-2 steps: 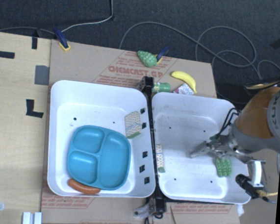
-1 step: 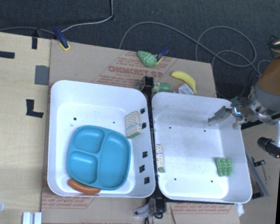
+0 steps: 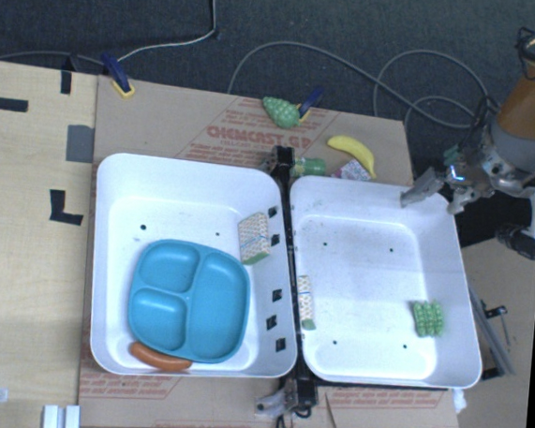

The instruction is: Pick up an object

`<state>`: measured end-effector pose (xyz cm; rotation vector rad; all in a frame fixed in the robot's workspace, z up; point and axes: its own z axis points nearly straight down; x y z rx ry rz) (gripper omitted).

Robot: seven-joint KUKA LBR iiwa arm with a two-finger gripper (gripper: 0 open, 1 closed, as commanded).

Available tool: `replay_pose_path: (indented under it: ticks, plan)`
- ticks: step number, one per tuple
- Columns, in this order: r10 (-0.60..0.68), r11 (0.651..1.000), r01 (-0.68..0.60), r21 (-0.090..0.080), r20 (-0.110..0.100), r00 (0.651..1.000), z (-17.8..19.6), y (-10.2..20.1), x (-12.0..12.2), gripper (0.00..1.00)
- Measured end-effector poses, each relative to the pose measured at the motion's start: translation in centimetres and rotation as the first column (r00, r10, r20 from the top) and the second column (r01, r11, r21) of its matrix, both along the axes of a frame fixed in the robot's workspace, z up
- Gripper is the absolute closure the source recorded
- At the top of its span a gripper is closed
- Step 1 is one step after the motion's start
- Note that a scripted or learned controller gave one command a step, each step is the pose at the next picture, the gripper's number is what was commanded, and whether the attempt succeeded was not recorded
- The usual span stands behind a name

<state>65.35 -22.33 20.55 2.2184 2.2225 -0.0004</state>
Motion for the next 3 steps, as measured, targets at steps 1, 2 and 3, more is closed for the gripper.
replay_pose_path:
  ticks: [1, 2, 3]
  plan:
    - [0.000, 1.000, 0.000, 0.003, -0.006, 1.000, -10.7, 0.1, 1.4, 0.00]
    - [-0.001, 1.000, 0.001, 0.000, -0.001, 1.000, -6.9, 0.4, -5.4, 0.00]
    - [0.001, 1.000, -0.001, 0.008, -0.007, 1.000, -12.0, 0.3, 1.5, 0.00]
